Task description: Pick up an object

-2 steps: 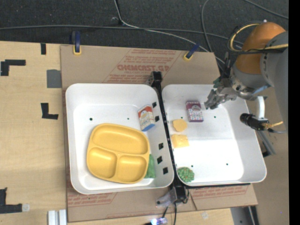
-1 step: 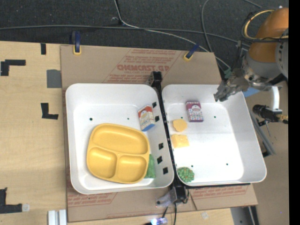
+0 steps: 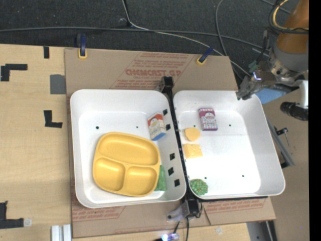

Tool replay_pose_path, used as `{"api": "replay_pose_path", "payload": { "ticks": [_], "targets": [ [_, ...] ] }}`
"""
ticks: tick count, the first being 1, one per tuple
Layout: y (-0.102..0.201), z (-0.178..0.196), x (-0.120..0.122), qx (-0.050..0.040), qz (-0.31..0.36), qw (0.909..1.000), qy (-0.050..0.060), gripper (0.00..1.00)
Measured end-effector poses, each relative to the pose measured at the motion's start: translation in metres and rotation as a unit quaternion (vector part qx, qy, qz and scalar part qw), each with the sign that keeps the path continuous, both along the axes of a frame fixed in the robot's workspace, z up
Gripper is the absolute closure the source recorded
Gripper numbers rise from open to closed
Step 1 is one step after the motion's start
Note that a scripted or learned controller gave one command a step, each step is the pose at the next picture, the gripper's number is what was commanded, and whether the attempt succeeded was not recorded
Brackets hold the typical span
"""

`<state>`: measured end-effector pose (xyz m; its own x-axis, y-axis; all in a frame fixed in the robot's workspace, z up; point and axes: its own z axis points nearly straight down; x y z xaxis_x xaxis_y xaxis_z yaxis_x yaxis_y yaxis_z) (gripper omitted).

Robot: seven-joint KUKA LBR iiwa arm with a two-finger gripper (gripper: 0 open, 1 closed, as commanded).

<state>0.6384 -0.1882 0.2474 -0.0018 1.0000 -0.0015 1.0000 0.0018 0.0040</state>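
Reaching in from the right: grey KUKA arm with an orange band (image 3: 293,19), hanging over the far right corner of the right shallow white plastic bin (image 3: 261,149), with the dark two-finger gripper (image 3: 246,92) sitting just at that bin's upper right rim. Not possible to tell how the gripper is set (too dark and small against the rim), and nothing visibly held.

Lying in the right bin, all toward its left side and well apart from the gripper: small purple and white rectangular packet (image 3: 207,119) near the top, round yellow piece (image 3: 192,134) just below and left of it, flat yellow square slab (image 3: 193,151) beneath that, and round green bumpy lump (image 3: 199,186) near the front left corner.

Resting in the left shallow white plastic bin (image 3: 85,134): large yellow plastic tray with three compartments (image 3: 126,163), small white, red and blue carton (image 3: 157,126) leaning by the tray's upper right, and a thin green item (image 3: 161,178) wedged between tray and bin wall
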Motion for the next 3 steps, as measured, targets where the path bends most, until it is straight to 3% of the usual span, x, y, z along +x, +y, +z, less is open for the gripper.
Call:
{"api": "replay_pose_path", "payload": {
  "ticks": [3],
  "targets": [
    [0.156, -0.013, -0.077, 0.0015, 0.002, 1.0000, 0.004, 1.00]
  ]
}}
